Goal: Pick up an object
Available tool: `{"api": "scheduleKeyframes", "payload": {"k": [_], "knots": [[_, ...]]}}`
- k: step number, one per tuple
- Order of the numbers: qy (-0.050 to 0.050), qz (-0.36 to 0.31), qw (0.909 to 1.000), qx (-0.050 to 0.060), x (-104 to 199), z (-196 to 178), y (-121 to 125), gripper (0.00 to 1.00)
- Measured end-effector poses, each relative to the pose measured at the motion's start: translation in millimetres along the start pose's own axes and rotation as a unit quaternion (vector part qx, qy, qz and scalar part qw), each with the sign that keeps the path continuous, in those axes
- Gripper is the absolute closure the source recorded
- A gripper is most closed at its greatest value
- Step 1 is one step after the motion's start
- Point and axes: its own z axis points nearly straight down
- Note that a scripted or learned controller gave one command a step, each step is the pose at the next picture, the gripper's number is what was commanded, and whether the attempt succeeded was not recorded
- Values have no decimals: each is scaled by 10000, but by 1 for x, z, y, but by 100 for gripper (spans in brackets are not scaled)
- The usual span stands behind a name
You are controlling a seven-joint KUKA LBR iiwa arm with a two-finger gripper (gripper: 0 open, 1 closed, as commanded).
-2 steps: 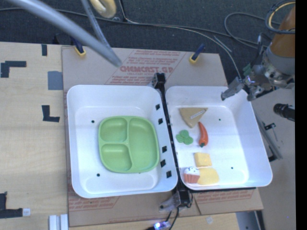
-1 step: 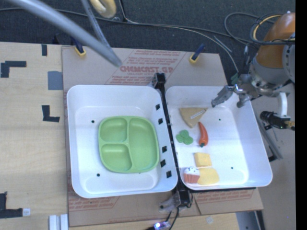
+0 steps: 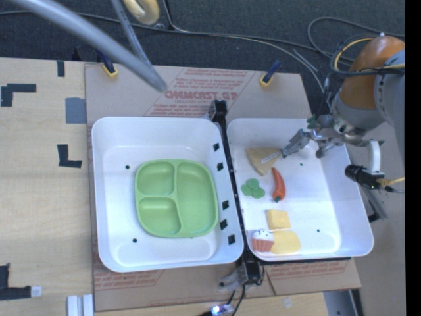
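The right bin (image 3: 342, 203) holds several toy foods: a tan wedge (image 3: 260, 159), a red chili pepper (image 3: 279, 184), a flat green leafy piece (image 3: 252, 189), a yellow block (image 3: 277, 218), a small cupcake (image 3: 262, 241) and a pale yellow piece (image 3: 287, 243). My gripper (image 3: 306, 149) hangs over the bin's upper right part, open. Its left fingertip (image 3: 289, 150) lies right at the tan wedge's right edge. Nothing sits between the fingers.
The left bin (image 3: 112, 176) holds a green divided plate (image 3: 176, 197). A black divider (image 3: 227, 176) runs between the bins. The arm's orange band (image 3: 368, 71) is at the upper right, with cables behind it. A grey pole (image 3: 85, 28) crosses the upper left.
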Motion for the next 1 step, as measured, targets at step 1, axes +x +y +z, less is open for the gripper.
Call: {"api": "scheduleKeyframes", "payload": {"k": [1], "knots": [[-2, -1, 10000, 1, 1, 54, -1, 0]]}}
